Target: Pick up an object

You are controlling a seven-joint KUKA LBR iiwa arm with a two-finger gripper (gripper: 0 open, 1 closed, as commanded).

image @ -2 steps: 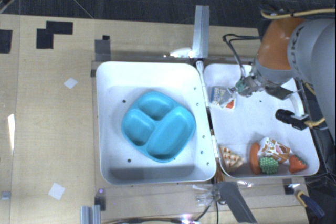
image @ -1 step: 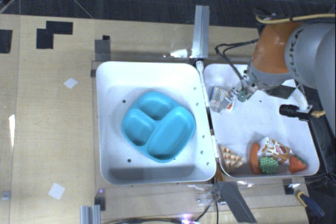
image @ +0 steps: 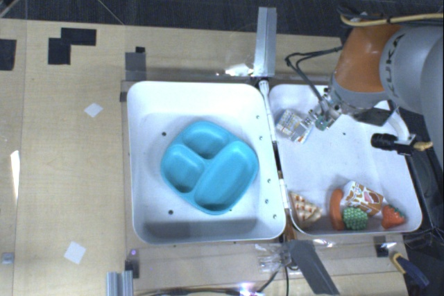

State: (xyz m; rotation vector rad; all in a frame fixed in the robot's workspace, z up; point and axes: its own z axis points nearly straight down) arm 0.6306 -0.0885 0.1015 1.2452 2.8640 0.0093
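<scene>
Although the arm [image: 378,66] reaches in over the right bin [image: 409,180], its hand [image: 295,127] hangs near that bin's far left corner, well apart from the toys at the near edge. The fingers are pale and see-through against the white floor, so I cannot tell whether they are parted or closed, and nothing can be made out between them.

The likeliest things to pick lie along the near wall of the right bin: a waffle-patterned wedge [image: 304,207], an orange piece [image: 336,206] beside a green knobbly piece [image: 356,218], a patterned wedge [image: 363,197] and a small red piece [image: 393,216]. The last four crowd together; the waffle wedge lies a little apart. The left bin [image: 142,170] carries a blue divided tray [image: 209,166].

This looks like the approach step, with no grasp made. The next move calls for travelling toward the near edge and lowering over a single item; the waffle wedge seems the easiest, though the bin wall sits close.
</scene>
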